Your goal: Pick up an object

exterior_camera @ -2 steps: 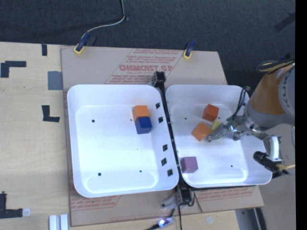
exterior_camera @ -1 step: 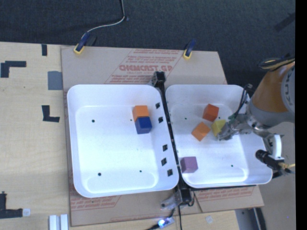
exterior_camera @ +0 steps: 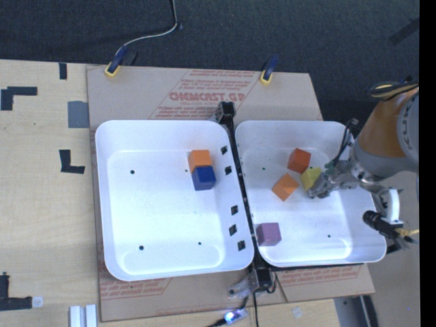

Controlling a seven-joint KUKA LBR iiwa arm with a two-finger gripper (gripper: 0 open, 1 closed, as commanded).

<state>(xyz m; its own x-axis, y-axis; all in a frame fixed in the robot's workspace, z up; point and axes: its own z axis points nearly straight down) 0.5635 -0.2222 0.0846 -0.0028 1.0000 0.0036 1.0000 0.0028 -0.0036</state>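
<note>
Table [exterior_camera: 41, 196]: pale wood, with dark tape marks at the left; a cardboard sheet [exterior_camera: 204, 97] lies on it, held at its far edge by two clamps, one at the left [exterior_camera: 116, 63] and one at the right [exterior_camera: 269, 69]. A black cable [exterior_camera: 170, 9] runs across the dark floor beyond.

Left bin [exterior_camera: 112, 148]: white, shallow. Contents: orange block [exterior_camera: 199, 158] and blue block [exterior_camera: 204, 177], touching, the blue one on the near side of the orange; both sit toward the bin's right, far half.

Right bin [exterior_camera: 340, 247]: white, shallow, edge to edge with the left bin along a black divider. Contents:
- red-orange block [exterior_camera: 298, 161], far middle.
- orange cube [exterior_camera: 285, 187], just near and left of the red-orange block, tilted on its corner in plan.
- yellow block [exterior_camera: 310, 178], just right of the orange cube, touching or nearly touching the jaws.
- purple block [exterior_camera: 268, 234], near left corner, well apart from the rest.

Arm [exterior_camera: 385, 138]: grey with orange band, reaching in from the right over the right bin's right side.

Gripper [exterior_camera: 320, 188]: low in the right bin, right against the yellow block. Whether the jaws are open, closed, or gripping the block cannot be told; the block shows beside them, not clearly between them.
</note>
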